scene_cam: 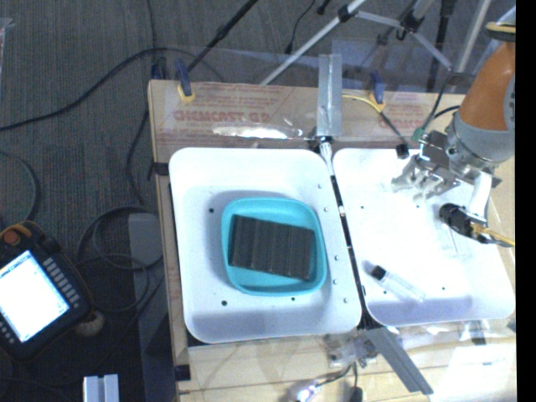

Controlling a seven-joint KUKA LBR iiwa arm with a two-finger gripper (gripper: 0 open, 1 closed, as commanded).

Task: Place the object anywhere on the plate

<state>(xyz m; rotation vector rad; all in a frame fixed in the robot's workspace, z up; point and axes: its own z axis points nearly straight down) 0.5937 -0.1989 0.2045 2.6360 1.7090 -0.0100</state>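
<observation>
Camera view looks down on the two bins: the left bin [188, 224] holds the blue plate [272, 216], and a dark ridged block [270, 245] lies flat on it, inside the rim. Over in the right bin [494, 296] the gripper [419, 181] hangs low at the far side — whether it is apart or together, I cannot tell — well apart from the plate, and a small clear syringe [394, 281] lies near the front

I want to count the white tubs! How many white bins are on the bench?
2. One bin is on the left, holding the blue plate with a dark block on it. The other bin is on the right, under the gripper.
</observation>
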